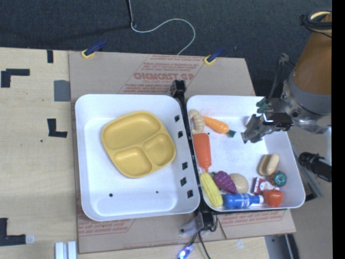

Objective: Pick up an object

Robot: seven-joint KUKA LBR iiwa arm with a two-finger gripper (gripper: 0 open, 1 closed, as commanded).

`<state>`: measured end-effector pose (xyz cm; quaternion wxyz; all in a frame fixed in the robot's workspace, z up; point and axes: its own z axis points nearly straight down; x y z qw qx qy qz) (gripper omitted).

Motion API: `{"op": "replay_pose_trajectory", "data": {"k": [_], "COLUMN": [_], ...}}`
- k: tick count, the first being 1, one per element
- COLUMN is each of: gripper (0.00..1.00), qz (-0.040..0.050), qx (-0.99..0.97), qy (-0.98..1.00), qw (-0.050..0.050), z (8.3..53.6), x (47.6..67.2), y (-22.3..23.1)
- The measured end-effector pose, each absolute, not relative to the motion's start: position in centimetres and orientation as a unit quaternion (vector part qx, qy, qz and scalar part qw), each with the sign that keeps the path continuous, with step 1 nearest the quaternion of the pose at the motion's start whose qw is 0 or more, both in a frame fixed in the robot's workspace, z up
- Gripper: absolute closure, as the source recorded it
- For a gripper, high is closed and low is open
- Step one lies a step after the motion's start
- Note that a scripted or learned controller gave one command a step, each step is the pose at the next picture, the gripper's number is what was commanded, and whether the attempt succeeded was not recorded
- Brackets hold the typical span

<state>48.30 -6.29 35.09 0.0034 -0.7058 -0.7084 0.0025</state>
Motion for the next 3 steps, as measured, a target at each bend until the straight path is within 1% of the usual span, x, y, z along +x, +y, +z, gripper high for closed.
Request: {"op": "replay_pose_trajectory", "data": {"k": [1, 2, 3], "gripper": [1.00, 1.00, 1.00], "qz": [0.0033, -0.0030, -0.0009], "qx": [-0.705, -0.704, -0.706], "qy": [-0.709, -0.710, -0.708], "qw": [0.004, -0.002, -0.001], "z": [27.7, 36.0, 39.3], "x": [48.2, 48.4, 48.4], "y": [-1.6, 3.6, 3.3]}}
